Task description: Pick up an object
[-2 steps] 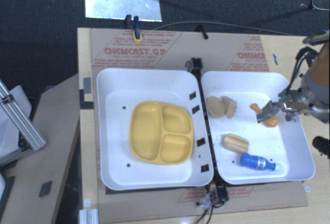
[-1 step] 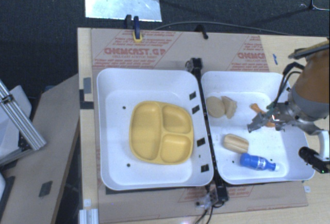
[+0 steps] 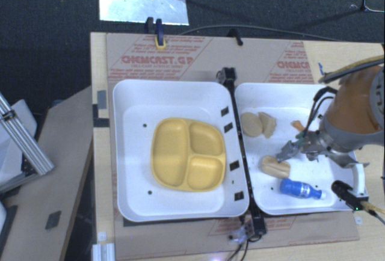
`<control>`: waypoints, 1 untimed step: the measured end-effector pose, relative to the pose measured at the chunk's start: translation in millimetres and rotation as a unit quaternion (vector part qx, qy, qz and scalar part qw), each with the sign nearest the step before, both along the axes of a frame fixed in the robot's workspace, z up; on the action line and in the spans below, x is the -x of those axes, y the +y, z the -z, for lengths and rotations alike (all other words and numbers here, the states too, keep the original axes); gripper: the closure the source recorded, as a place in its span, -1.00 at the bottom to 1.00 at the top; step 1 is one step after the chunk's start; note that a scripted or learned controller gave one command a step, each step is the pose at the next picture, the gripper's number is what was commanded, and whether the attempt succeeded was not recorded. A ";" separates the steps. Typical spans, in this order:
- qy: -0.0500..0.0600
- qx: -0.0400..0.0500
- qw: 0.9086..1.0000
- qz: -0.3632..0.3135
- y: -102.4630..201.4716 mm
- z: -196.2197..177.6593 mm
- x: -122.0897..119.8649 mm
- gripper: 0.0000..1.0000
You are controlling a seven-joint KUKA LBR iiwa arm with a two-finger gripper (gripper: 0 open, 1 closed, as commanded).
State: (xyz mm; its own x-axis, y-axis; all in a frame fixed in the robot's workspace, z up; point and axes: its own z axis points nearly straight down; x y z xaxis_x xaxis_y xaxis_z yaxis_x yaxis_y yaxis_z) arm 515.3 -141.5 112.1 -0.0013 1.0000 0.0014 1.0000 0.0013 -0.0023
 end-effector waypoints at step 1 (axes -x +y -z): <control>-0.001 0.000 1.000 0.000 0.4 29.0 -0.3 -1.00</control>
